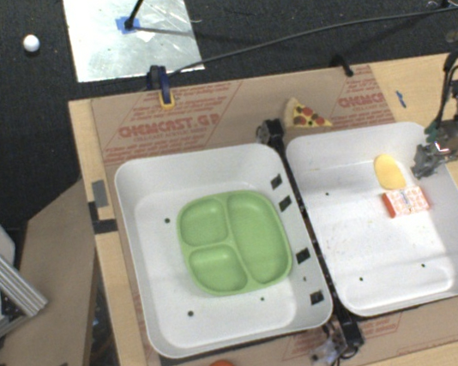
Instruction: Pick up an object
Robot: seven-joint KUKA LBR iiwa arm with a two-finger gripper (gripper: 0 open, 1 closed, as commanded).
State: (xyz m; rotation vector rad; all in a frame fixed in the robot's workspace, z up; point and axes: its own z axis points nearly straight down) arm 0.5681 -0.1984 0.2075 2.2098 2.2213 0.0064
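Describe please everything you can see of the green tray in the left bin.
The green divided tray is pale green and looks like smooth plastic, with rounded corners. It has three compartments: two smaller ones on the view's left, one above the other, and one long one on the right, all with nothing in them. It lies flat, slightly rotated, near the middle of the left white bin, resting on the bin's floor. Nothing else touches it.

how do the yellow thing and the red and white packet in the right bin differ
The yellow oval object is plain, rounded and smooth; the red and white packet is flat, rectangular and patterned. The yellow object lies farther up the view, the packet just below it. Both rest in the right bin, near the tool.
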